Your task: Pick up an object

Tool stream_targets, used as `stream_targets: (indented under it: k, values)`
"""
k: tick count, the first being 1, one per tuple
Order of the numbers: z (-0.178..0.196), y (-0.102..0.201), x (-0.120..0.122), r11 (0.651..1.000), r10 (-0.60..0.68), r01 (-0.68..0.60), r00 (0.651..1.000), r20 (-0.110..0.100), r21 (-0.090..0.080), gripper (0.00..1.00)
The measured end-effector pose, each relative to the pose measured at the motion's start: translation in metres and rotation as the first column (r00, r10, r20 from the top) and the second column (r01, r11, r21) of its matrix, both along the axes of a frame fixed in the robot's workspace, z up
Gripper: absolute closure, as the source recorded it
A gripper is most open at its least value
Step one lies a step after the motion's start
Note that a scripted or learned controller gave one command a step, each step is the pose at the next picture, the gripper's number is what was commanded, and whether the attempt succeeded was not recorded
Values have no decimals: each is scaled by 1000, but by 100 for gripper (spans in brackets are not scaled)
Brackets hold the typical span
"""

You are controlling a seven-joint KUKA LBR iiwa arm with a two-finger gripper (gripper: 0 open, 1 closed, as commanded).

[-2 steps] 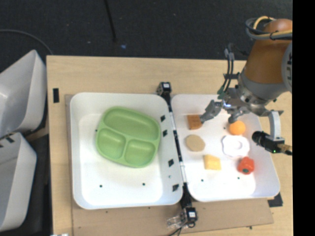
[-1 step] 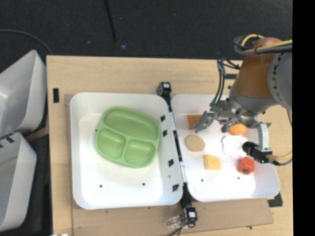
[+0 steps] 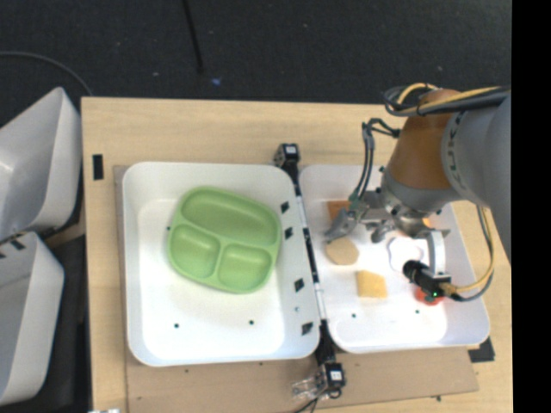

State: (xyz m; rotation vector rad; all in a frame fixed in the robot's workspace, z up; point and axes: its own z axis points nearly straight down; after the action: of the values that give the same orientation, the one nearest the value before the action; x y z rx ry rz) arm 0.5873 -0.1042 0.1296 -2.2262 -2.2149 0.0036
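in the right shallow white bin (image 3: pixel 465 321) a yellow spongy wedge (image 3: pixel 372 285) lies nearest, a round tan biscuit-like piece (image 3: pixel 342 252) and an orange block (image 3: pixel 337 209) beyond. the gripper (image 3: pixel 357 222) hovers over them, fingers spread, grasping nothing. a smooth green divided plastic plate (image 3: pixel 224 240) fills the left bin (image 3: pixel 138 317).

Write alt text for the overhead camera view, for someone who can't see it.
A grey robot arm reaches into the right white bin, its gripper just above a round tan piece, with a yellow piece nearby. The left bin holds a green divided plate.
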Motion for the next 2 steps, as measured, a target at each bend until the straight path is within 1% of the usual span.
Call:
stream_targets:
  k: [1, 2]
  values:
    - [14, -2, 1, 1000, -6, 6, 1000, 5, -1, 100]
    - [78, 1, 1, 1000, 6, -6, 1000, 9, -1, 100]
